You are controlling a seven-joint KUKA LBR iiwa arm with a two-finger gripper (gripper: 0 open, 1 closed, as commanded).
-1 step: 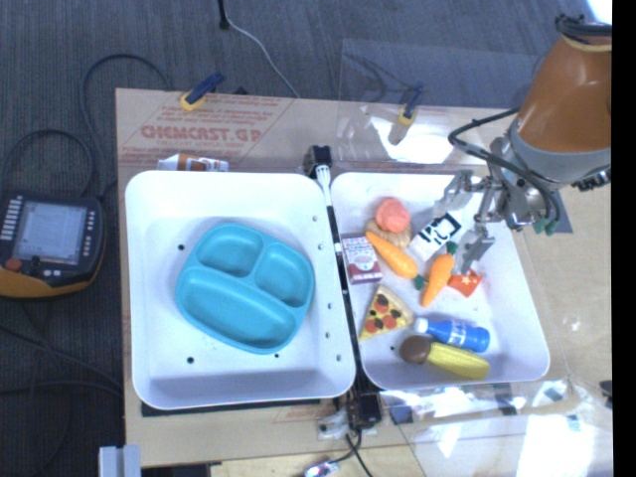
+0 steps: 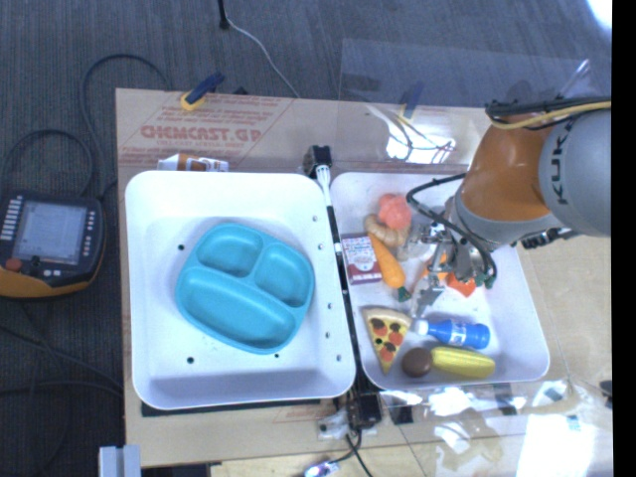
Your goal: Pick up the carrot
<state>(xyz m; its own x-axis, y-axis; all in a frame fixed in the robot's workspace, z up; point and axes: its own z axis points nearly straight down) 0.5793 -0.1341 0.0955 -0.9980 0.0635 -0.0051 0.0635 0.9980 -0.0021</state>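
Grey carpet under bench, two white bins. Gripper low in right bin; finger state cannot be told. Carrot just beside it, toward bin's left wall. Blue bottle below.

"CHEMCAST GP" in red on the brown board, "KU" on the grey arm
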